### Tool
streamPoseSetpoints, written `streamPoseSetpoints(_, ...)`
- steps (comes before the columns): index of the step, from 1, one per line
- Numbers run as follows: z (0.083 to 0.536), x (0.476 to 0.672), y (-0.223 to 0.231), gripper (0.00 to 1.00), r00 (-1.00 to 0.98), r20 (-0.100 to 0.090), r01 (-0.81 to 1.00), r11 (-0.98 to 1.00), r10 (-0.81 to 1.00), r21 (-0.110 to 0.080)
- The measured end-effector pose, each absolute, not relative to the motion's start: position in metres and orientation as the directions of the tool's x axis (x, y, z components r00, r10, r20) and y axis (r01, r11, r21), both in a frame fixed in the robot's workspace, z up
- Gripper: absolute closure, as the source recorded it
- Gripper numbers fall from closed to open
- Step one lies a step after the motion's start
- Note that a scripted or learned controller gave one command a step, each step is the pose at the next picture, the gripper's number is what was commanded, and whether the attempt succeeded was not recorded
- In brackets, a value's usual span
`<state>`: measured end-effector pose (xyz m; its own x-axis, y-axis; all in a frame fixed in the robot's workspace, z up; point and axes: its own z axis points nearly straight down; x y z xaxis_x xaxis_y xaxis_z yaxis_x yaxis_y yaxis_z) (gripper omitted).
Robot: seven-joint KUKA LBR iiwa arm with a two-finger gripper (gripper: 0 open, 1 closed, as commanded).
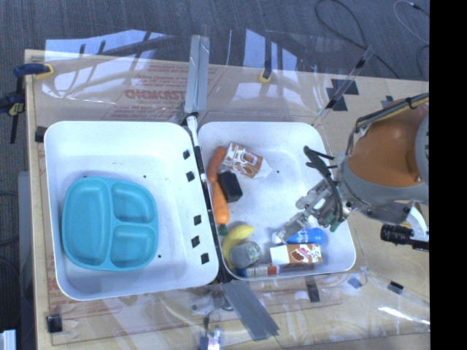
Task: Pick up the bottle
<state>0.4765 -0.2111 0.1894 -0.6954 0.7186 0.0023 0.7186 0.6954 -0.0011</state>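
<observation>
Arm low over the right bin (pixel 288 131).
The gripper (pixel 315 211) hangs just above the blue-capped bottle (pixel 306 236); whether it grips, I cannot tell.

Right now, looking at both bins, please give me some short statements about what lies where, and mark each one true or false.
1. The blue divided tray lies in the left bin. True.
2. The carrot lies in the left bin, on the tray. False: it lies in the right bin, near the wall between the bins.
3. The gripper is over the right bin, close above the blue bottle. True.
4. The blue bottle stands upright. False: it lies on its side.
5. A yellow lemon lies below the carrot. True.
</observation>
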Motion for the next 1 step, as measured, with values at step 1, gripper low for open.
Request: streamPoseSetpoints(1,0.164,0.477,-0.2096,0.0,-0.701,0.002,0.714,0.701,0.714,-0.002)
